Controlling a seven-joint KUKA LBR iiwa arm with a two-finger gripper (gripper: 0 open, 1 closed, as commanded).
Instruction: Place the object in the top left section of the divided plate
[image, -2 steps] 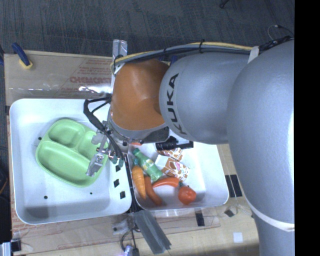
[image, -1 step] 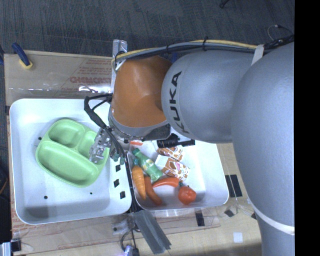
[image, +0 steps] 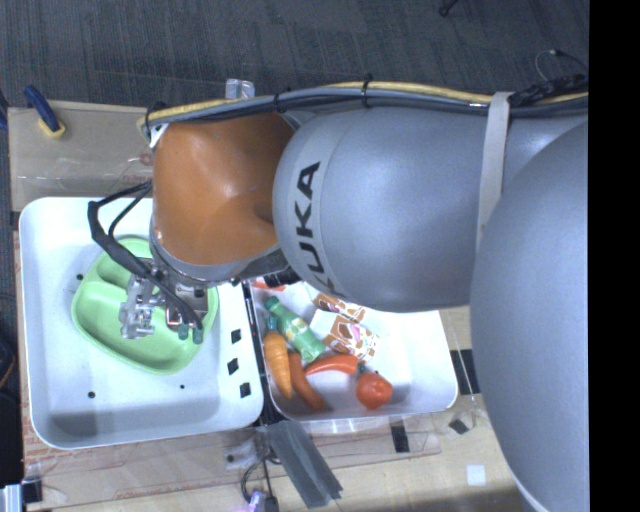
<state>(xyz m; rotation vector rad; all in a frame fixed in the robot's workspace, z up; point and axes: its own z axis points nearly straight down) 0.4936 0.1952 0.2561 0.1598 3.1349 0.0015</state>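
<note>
Hand (image: 160, 312) down over green divided plate (image: 108, 325) in left bin (image: 45, 400) — finger state impossible to tell, nothing seen gripped. Right bin (image: 430, 385) with carrot (image: 280, 370), green bottle (image: 296, 330), tomato (image: 374, 390) — well apart from plate.

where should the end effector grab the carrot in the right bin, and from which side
Take the carrot across its thick upper half, coming straight down from above. It lies flat and lengthwise in the right bin, pointing toward the near rim. The fingers would probably have to close across its narrow width. The bin wall is tight on its left and a red piece sits by its right, so the sides look crowded.
</note>
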